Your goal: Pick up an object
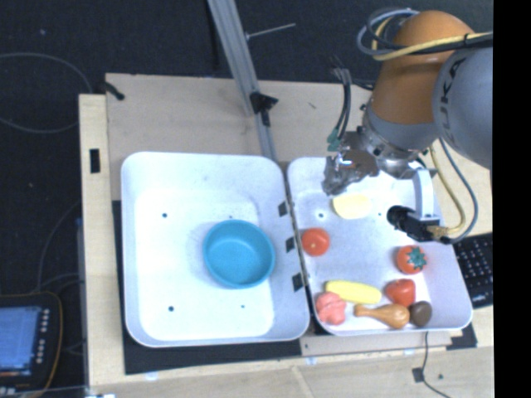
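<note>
The end effector [340, 181] hangs over the far left part of the right bin [377, 222], just beside a pale yellow object [352, 206] that lies on the bin floor. Whether it is apart or together I cannot tell; nothing is visibly between it. Judging by that position, the pale yellow object is the likely target, and the arm [415, 81] leans in from the right to stand above it.

The other candidates sit in the same bin: an orange-red ball [314, 241] near the left wall, a tomato [411, 259] to the right, and along the near edge a banana [354, 291], a pink piece [330, 307], a drumstick [382, 313], a red piece [401, 291] and a brown piece [421, 313], bunched close together.

The left bin [166, 189] holds a blue bowl [239, 253]. Both bins rest on the counter [166, 114]. No writing is legible.
</note>
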You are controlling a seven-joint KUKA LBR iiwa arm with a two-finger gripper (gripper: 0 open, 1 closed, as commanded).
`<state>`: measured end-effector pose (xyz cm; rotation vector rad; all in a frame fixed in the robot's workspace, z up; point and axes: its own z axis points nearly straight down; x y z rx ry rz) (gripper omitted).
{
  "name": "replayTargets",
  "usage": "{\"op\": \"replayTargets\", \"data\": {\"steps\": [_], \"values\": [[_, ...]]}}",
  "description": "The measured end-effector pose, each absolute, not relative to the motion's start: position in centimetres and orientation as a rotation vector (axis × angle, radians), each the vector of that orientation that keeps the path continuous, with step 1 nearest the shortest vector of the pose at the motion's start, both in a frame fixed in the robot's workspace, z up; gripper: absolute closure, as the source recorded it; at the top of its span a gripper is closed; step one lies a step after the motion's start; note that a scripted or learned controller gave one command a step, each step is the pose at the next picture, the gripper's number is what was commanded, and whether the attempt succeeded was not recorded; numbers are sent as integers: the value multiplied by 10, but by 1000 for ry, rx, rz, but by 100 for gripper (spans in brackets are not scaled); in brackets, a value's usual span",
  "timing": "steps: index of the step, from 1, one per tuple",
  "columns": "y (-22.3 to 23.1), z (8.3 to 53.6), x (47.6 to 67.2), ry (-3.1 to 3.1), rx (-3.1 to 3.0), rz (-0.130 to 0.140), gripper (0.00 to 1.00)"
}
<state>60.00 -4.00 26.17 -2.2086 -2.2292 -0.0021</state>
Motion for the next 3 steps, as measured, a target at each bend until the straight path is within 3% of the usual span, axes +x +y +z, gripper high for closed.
{"op": "replayTargets", "data": {"steps": [1, 3], "values": [[10, 265, 583, -2228, -2208, 0, 100], [89, 260, 529, -2228, -2207, 4, 100]]}}
